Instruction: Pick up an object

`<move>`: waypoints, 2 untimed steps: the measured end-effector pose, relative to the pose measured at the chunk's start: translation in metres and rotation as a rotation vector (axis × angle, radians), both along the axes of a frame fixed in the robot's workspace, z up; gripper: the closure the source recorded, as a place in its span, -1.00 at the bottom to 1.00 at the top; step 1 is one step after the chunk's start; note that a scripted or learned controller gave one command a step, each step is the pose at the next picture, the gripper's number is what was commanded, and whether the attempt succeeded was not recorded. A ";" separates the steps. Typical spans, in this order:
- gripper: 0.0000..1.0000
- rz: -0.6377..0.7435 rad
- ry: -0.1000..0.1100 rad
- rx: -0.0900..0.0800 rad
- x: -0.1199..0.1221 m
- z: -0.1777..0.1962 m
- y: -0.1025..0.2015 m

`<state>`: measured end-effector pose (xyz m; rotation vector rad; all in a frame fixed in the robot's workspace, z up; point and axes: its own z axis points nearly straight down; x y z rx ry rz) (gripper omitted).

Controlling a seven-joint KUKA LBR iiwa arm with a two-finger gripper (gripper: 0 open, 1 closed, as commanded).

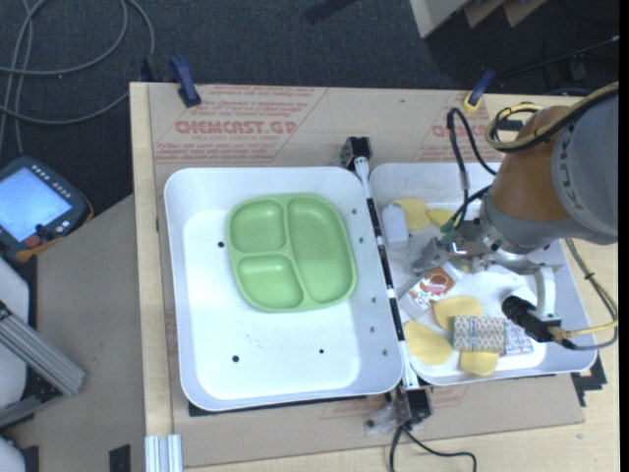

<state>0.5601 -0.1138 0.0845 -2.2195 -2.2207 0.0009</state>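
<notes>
At six o'clock of the right bin (575,367), a patterned packet (479,334) is seen lying among three yellow pieces (428,343), touching them, so a clean grasp there is judged awkward. Just beyond, toward nine o'clock, a small red-and-white item (435,285) lies by itself and is judged the likeliest thing to be picked. The gripper (437,252) is held low directly past it, at the bin's centre, reached in from three o'clock. Whether it is open or closed cannot be told, and nothing is seen held in it. At eleven o'clock a white cylinder (394,224) and another yellow piece (413,212) are found. At nine o'clock of the bench, the left bin (182,264) is occupied by a green divided tray (292,252).
</notes>
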 end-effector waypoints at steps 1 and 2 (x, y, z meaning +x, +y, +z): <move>-1.00 0.000 0.000 0.000 -0.015 0.000 0.019; -1.00 -0.001 -0.001 0.000 -0.019 0.000 0.020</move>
